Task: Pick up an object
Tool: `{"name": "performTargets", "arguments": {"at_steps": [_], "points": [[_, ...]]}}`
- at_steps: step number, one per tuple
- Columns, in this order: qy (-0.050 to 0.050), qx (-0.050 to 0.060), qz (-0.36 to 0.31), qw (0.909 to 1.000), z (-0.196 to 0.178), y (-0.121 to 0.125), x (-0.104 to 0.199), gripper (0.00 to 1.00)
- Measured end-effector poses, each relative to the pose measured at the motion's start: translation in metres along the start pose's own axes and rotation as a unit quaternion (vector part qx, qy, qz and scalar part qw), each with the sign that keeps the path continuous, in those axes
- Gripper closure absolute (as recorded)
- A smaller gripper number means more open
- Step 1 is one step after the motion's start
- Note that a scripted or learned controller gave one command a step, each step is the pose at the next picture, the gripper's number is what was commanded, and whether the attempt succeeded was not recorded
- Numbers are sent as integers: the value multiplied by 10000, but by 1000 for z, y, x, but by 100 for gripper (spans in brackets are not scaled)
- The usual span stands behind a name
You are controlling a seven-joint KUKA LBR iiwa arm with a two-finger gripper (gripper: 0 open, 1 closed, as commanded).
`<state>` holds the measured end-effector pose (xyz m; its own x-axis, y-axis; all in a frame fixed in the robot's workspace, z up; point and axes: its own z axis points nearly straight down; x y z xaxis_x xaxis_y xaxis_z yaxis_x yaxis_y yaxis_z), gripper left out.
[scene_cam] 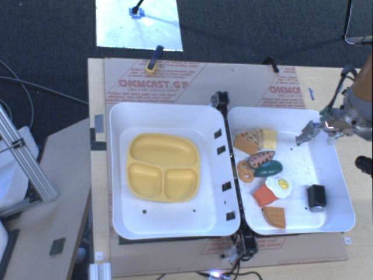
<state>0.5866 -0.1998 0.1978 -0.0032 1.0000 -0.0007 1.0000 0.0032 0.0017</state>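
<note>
Nearest the front rim of the right bin (344, 214) lies an orange-brown wedge of toy food (274, 216), the lowest piece of a cluster along the bin's left side. Above it sit a red-orange block (263, 196) touching a fried egg (280, 186), then a dark green piece (268, 169), a watermelon slice (260, 157), a pretzel (245, 171), and, toward the back rim, a bread slice (247, 140) beside a pale yellow cheese block (268, 138). A black box-shaped object (316, 197) stands apart near the front right corner (its identity cannot be told). The gripper (305, 134) hangs over the back right part of this bin, well apart from the food, holding nothing; whether its fingers are spread cannot be told. The left bin (122, 121) carries a yellow divided plate (164, 167) at its centre. Both bins rest on a cardboard sheet (175, 80) on the bench (96, 92).
</note>
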Motion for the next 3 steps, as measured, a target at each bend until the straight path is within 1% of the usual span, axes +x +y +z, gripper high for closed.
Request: {"name": "performTargets", "arguments": {"at_steps": [1, 2, 3], "points": [[29, 49, 4, 10000, 58, -62, 52, 0], [12, -27, -49, 10000, 11, -26, 123, 0], [19, 1, -34, 10000, -36, -80, 193, 0]]}}
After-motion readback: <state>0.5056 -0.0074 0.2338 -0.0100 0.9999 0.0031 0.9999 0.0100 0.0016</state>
